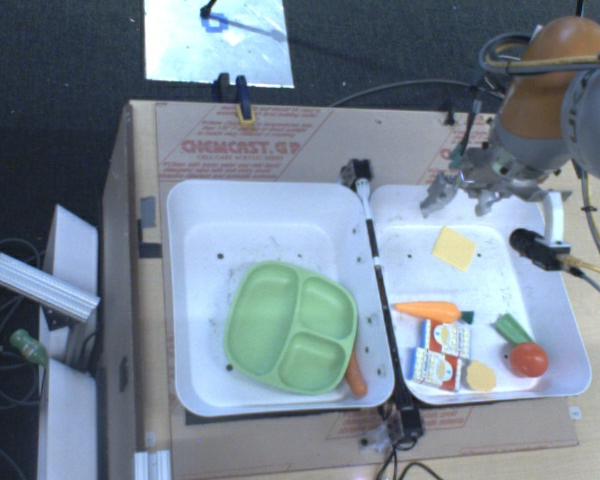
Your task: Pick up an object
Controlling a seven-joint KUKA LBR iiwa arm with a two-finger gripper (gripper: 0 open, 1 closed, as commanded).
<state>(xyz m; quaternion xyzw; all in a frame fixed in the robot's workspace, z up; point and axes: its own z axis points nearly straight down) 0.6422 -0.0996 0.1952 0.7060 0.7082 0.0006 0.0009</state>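
Nothing lifted yet: the gripper (462, 196), jaws spread and empty, hovers over the right bin's (570, 340) far edge (yellow cheese slice (455, 248) nearest)

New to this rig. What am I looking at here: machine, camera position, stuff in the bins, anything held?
One fixed camera looks down at a slant on a bench with two shallow white bins. The grey arm with an orange band reaches in from the right; its end effector hovers over the right bin's far edge, holding nothing. The left bin holds a green divided plate with a small sausage-like piece beside it. The right bin holds a yellow square, a carrot, two small cartons, a yellow round piece and a tomato.
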